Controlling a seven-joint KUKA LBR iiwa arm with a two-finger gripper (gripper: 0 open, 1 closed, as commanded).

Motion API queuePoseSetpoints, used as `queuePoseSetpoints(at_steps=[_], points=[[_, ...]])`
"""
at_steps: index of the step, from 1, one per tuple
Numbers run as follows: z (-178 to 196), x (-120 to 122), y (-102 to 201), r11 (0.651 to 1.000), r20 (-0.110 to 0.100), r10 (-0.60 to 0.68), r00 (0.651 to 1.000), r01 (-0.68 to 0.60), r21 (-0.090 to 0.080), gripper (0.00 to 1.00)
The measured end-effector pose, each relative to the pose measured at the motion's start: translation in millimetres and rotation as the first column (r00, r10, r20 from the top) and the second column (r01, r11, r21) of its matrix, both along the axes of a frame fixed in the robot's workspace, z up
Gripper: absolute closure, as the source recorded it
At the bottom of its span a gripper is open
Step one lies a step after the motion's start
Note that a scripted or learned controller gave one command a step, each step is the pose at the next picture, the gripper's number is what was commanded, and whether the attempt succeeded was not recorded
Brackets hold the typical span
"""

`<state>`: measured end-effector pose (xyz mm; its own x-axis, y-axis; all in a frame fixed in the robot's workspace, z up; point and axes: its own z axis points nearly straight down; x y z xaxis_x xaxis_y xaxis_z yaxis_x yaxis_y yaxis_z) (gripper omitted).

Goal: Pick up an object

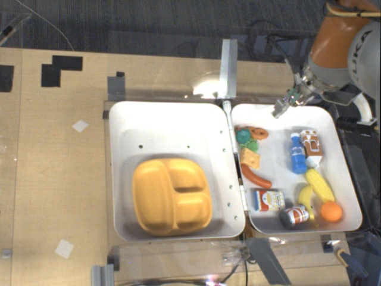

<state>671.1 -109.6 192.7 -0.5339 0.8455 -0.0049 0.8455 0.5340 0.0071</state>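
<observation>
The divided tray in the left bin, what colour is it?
Yellow. The divided tray shows plainly in the camera view, lying in the left bin.

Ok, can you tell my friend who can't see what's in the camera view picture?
A robot arm's gripper hangs over the back edge of the right bin, which holds toy food: corn, a sausage, an orange and a blue bottle. The left bin holds a yellow tray.

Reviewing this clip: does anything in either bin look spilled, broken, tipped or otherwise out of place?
Nothing stands out. The yellow divided tray lies flat in the left bin. The toy foods, such as the blue bottle, corn cob and orange, lie loose inside the right bin, none over its rim. The gripper hovers near that bin's far edge.
</observation>
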Motion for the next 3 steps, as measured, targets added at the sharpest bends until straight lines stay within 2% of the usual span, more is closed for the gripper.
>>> queuePoseSetpoints(at_steps=[1, 2, 3], points=[[-55.5, -125.2, -57.9, 0.985, -0.009, -0.174, 0.985, 0.174, -0.002, 1.00], [-53.7, -122.8, -54.6, 0.986, -0.004, -0.168, 0.986, 0.168, 0.000, 0.00], [-72.7, -72.7, -41.3, 0.999, 0.018, 0.045, 0.999, -0.045, -0.008, 0.00]])
